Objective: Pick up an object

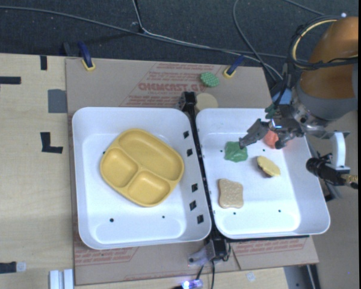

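Observation:
The right bin [289,218] holds a green leafy piece [235,152], a small orange-red piece [270,139], a yellow piece [268,166] and a tan toast-like slab [230,193]. My gripper [262,142] hangs over the bin's upper middle, reaching in from the right. It is open, with its dark fingers spread wide. One fingertip [243,142] is at the green piece's upper right edge. The orange-red piece lies between the two fingers, and I cannot tell whether either finger touches it.
A yellow divided tray [142,167] lies in the left bin [90,221]. A small green waffle-like piece [209,79] sits on the cardboard behind the bins. Clamps [231,70] and cables run along the back edge. The bins' divider [198,173] has black clips.

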Controlling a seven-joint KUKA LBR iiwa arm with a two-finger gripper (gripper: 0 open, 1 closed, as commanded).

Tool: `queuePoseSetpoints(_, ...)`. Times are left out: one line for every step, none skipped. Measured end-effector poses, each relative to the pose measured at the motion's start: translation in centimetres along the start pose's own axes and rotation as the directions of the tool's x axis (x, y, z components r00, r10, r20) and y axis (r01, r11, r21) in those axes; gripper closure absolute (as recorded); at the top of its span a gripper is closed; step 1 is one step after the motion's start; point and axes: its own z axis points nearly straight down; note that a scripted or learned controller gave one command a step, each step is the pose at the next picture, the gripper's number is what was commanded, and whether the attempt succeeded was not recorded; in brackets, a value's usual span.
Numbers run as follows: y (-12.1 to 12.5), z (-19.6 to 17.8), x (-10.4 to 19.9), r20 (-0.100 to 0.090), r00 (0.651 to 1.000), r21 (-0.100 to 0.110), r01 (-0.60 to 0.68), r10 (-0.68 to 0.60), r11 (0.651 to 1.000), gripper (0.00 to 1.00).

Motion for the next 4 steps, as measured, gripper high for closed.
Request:
queuePoseSetpoints(-0.1,6.5,0.3,0.000,1.000,0.006,-0.001,0.001,1.000,0.00)
queuePoseSetpoints(-0.8,12.8,0.2,-0.001,1.000,0.007,-0.002,0.002,1.000,0.00)
queuePoseSetpoints(-0.9,18.2,0.3,0.000,1.000,0.005,-0.001,0.001,1.000,0.00)
queuePoseSetpoints(-0.8,16.9,0.4,-0.001,1.000,0.001,0.001,-0.001,1.000,1.00)
